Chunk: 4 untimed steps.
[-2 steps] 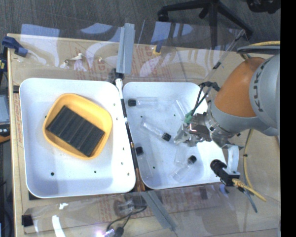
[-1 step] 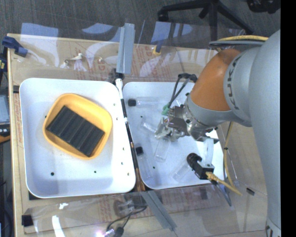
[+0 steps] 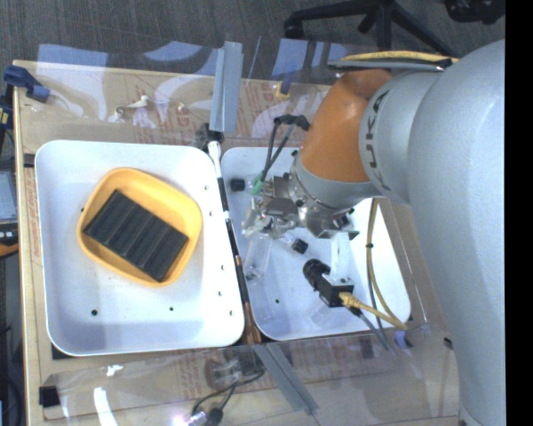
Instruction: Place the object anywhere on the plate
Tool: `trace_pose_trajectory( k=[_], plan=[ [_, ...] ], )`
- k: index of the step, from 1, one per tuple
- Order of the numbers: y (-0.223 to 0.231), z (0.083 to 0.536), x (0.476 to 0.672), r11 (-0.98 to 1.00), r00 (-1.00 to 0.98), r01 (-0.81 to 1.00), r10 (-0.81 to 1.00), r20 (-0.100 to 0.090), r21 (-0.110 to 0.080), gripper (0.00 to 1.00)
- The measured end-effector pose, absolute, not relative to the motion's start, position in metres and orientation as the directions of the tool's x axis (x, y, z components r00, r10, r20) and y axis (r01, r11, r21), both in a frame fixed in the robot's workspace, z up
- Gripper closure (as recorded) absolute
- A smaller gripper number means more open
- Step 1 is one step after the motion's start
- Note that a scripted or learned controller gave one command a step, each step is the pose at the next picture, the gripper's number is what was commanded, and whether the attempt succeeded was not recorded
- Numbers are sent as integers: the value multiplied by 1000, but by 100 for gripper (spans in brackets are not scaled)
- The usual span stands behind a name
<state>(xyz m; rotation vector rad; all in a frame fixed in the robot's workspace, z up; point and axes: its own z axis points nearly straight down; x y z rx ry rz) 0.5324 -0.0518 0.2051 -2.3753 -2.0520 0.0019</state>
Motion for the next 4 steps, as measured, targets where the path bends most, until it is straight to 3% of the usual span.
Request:
trace_pose_trajectory(
  k=[1, 2, 3, 4],
  plan=[
    [2, 190, 559, -120, 120, 993, 993, 0, -5, 100],
    [1, 190, 559, -120, 120, 993, 993, 0, -5, 0],
    [5, 192, 621, 227, -227, 974, 974, 0, -1, 0],
    [7, 201, 622, 237, -237, 972, 972, 1, -2, 100]
  ],
)
